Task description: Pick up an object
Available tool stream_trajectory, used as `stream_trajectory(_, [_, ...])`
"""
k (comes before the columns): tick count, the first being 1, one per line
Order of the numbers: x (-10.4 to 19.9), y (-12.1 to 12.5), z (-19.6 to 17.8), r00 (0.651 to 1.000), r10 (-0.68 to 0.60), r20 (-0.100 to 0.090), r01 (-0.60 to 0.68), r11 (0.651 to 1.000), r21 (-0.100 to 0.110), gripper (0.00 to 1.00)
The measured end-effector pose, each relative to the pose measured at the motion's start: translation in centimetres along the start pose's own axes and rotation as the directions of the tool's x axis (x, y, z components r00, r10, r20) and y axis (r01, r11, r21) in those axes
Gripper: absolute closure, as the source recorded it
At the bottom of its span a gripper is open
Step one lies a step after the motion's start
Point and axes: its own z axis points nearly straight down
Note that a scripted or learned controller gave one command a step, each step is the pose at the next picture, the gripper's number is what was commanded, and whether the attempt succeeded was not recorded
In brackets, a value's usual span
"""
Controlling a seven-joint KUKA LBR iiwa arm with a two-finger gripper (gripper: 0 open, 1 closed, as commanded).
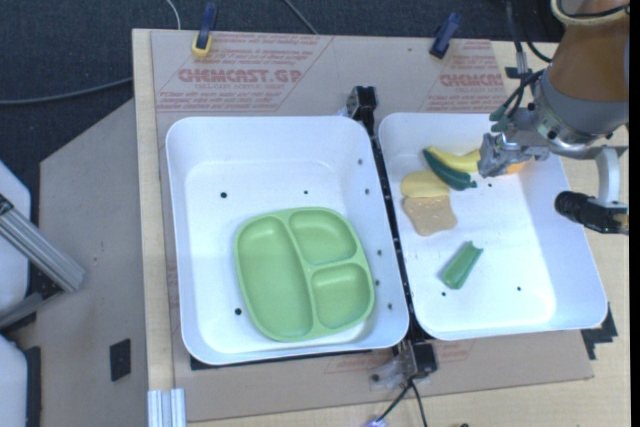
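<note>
Overhead, the bench [250, 65] carries two white bins side by side, joined by a black clip [362, 102] at the far end of their shared edge. The left bin [200, 155] holds a green tray [303, 271] with three compartments, lying flat toward the near side. The right bin [540, 295] holds the small things. The arm [590, 45] reaches in from the right, its orange band above the grey wrist, and its gripper [497, 155] hangs low over the far part of the right bin; how wide it stands I cannot tell. Just beside the gripper's left lies a banana [449, 160], yellow with a dark green piece across it, seemingly touching the tip. Nearer the bin's left wall sit a pale yellow lump [420, 184] and, touching it, a tan piece [431, 214]. A green block [461, 266] lies apart, tilted, near the middle. Two clamps [204, 28] pin the far edge of the board.
</note>
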Motion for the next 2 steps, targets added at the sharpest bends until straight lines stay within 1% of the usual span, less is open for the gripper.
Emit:
stream_trajectory(1, [0.0, -0.1, -4.4, 1.0, 0.0, 0.0, 0.0, 1.0, 0.0, 1.0])
stream_trajectory(2, [4.3, -2.6, -3.9, 1.0, -0.003, -0.005, 0.003, 1.0, 0.013, 1.0])
